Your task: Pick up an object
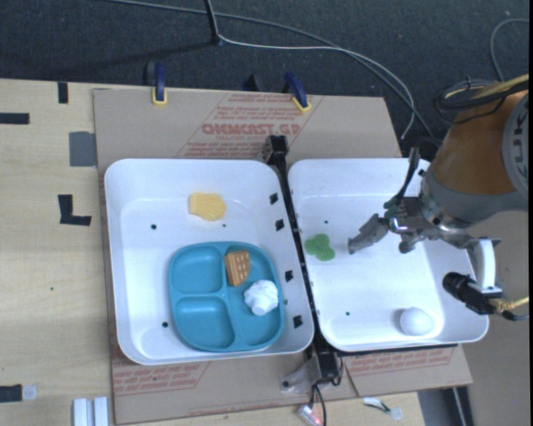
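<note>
Gripper [384, 235] hangs over the right bin [444, 340], fingers splayed wide apart, nothing between them. One finger [366, 237] points left toward the green object [319, 247], the other [410, 239] sits back toward the wrist.

Likely target is that green piece: small, flat-looking, on the bin floor near the left wall, just left of the leading fingertip and not touching it. My read is the arm is lined up for an approach, grasp not yet made. Being close to the wall could crowd one finger.

Other candidate in the same bin: a white ball [416, 320] at the near right corner, well apart from the gripper.

Left bin [124, 238] holds a blue divided tray [200, 313] with a tan waffle-like piece [237, 266] and a white crumpled lump [261, 297] in or across its right-hand compartments; which one exactly I can't tell. A yellow object [207, 205] lies loose on the bin floor, far of the tray.

Bins sit on a cardboard sheet [240, 122], clamped at the far edge by two blue-and-yellow clamps [159, 85], presumably to stop it sliding. Red print on the cardboard is mostly illegible; "CHEMCAST" is my best guess.
</note>
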`<control>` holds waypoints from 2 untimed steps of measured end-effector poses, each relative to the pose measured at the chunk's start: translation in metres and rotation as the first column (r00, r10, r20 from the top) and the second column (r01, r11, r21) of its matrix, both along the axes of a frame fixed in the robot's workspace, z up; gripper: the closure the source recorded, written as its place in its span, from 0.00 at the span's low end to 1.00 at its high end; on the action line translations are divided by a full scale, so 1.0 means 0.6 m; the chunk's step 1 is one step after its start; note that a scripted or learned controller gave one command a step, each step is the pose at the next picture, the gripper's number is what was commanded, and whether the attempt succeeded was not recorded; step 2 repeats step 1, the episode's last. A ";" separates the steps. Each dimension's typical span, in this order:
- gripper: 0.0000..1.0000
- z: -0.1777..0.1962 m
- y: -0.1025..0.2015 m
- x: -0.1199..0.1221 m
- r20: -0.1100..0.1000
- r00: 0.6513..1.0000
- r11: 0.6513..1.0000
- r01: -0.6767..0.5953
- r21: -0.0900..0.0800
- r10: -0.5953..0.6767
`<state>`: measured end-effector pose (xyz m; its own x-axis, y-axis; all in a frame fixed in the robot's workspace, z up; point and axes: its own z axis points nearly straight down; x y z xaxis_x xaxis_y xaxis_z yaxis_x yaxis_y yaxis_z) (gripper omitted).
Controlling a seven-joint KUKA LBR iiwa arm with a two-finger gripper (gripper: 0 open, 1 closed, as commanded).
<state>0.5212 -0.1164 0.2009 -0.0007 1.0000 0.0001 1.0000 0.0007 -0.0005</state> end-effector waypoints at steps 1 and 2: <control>0.00 0.105 0.044 -0.004 0.005 1.000 1.000 -0.002 0.000 0.002; 0.00 0.105 0.044 -0.004 0.005 1.000 1.000 -0.002 0.000 0.002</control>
